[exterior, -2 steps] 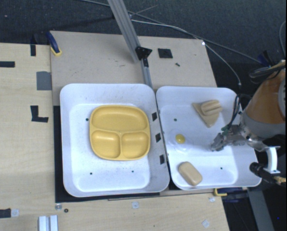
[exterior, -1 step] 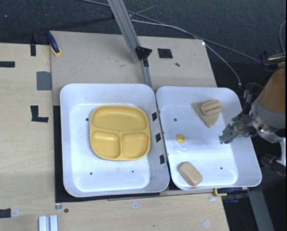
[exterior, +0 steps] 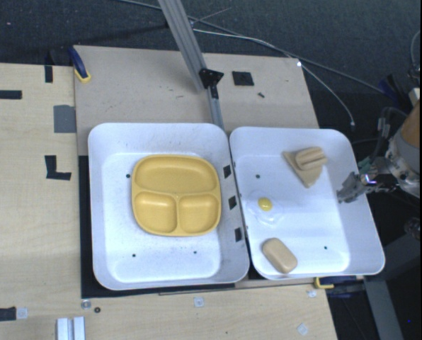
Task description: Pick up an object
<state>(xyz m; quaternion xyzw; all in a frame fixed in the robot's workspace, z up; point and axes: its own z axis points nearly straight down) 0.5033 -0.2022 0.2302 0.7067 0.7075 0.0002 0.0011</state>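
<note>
Right bin (exterior: pixel 352 257), contents: three candidate objects. A tan wedge-shaped block (exterior: pixel 306 163) with ridged grooves lies in the far part of the bin, nearest the arm. A small yellow ball (exterior: pixel 265 205) sits near the bin's middle, towards the dividing wall. A tan, rounded, loaf-like piece (exterior: pixel 279 255) rests near the front edge. All three lie apart from one another, with bare white floor between them.

Handling, as a judgement: each object appears light and stiff, probably moulded plastic or foam play food. The wedge block offers flat opposing flanks and is the likeliest hold, taken across its narrow width. The loaf-like piece is smooth and curved, so it may slip unless gripped across its short axis. The ball is small and would probably roll away on contact.

Pincer (exterior: pixel 352 188): at the right rim of the right bin, at the end of the arm (exterior: pixel 408 154), touching no object; whether its jaws stand wide or narrow cannot be told.

Left bin (exterior: pixel 101 190): holds a yellow divided plate (exterior: pixel 175 193) with three compartments, lying flat. Both bins rest on the desk (exterior: pixel 27 190).
</note>
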